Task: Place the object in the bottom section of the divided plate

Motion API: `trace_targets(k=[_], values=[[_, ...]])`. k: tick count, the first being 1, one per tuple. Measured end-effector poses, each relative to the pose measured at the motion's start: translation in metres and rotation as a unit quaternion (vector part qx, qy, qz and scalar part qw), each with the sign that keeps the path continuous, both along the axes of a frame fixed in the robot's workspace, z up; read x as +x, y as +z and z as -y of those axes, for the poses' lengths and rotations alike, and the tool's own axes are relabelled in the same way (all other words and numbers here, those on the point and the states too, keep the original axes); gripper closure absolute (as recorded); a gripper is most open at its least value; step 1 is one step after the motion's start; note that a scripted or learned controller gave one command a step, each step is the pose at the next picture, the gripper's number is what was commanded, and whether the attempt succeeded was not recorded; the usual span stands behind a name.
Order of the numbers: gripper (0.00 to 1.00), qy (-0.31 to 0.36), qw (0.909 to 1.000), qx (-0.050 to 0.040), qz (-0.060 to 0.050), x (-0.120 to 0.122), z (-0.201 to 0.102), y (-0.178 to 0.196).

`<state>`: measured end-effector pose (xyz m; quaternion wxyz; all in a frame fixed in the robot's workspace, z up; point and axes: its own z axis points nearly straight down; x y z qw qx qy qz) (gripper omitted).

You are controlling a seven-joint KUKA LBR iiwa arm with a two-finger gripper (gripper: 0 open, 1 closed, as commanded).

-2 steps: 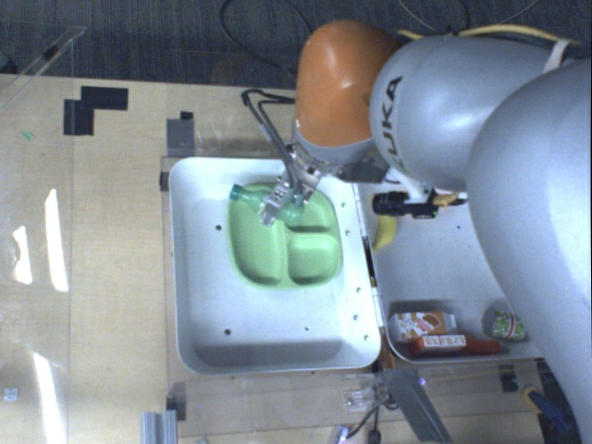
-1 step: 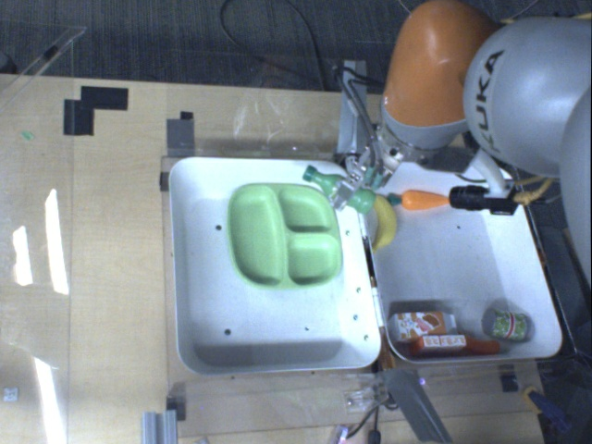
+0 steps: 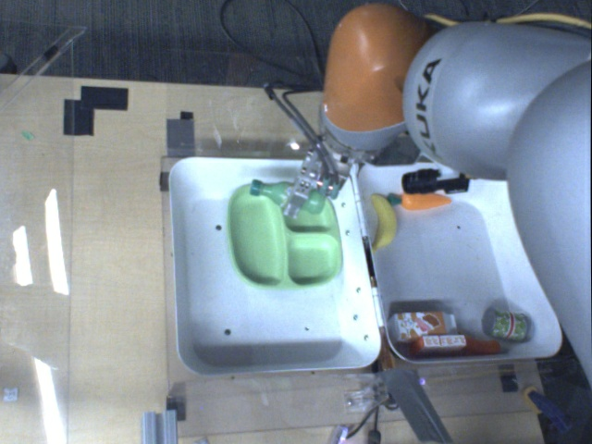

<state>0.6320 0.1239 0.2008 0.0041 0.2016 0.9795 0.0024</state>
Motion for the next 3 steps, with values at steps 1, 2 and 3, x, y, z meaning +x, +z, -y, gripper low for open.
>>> trace_targets(k=[1,2,3], values=[[1.0,0.012,0.9999,-0.0006,-0.001,-0.057,0.025,-0.015],[1.0,0.079,0.9969,-0.0005,0.001,-0.075,-0.007,0.08],[1.0,0.111,0.9939,-0.0008,0.0,-0.123,-0.038,0.084]])
